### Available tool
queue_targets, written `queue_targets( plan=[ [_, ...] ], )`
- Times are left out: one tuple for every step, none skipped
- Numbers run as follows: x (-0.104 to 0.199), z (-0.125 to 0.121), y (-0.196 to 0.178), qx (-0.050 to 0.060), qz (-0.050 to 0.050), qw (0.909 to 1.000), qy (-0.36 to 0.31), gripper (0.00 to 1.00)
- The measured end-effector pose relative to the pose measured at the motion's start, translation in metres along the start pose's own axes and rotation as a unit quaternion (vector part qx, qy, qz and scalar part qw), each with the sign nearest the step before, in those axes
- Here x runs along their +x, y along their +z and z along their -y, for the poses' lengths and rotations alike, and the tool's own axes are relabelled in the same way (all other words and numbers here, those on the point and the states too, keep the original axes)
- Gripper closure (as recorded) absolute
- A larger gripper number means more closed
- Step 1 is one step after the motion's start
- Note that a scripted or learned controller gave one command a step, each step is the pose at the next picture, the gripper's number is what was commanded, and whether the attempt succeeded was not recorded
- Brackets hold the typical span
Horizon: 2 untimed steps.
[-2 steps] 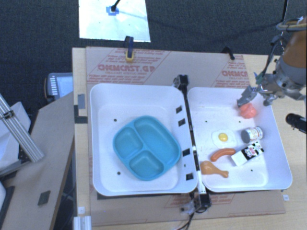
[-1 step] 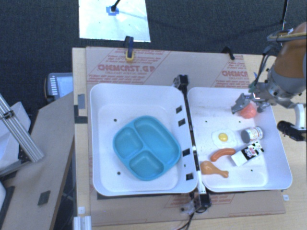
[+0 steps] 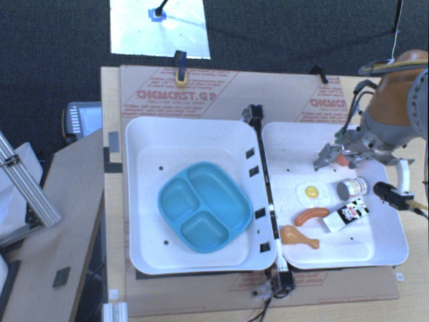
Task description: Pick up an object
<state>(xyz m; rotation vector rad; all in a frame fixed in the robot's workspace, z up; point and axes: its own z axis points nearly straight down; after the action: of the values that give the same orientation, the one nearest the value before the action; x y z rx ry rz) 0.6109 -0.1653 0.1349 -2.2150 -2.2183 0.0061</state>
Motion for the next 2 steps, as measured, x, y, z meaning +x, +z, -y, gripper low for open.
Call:
queue_targets(
  plan=[
    [0.0005, -0.0002, 0.0549, -0.001, 0.000, 1.0000, 0.001, 0.00],
    [0.0006, -0.0014, 0.0453, -0.002, 0.000, 1.0000, 0.000, 1.00]
  ],
)
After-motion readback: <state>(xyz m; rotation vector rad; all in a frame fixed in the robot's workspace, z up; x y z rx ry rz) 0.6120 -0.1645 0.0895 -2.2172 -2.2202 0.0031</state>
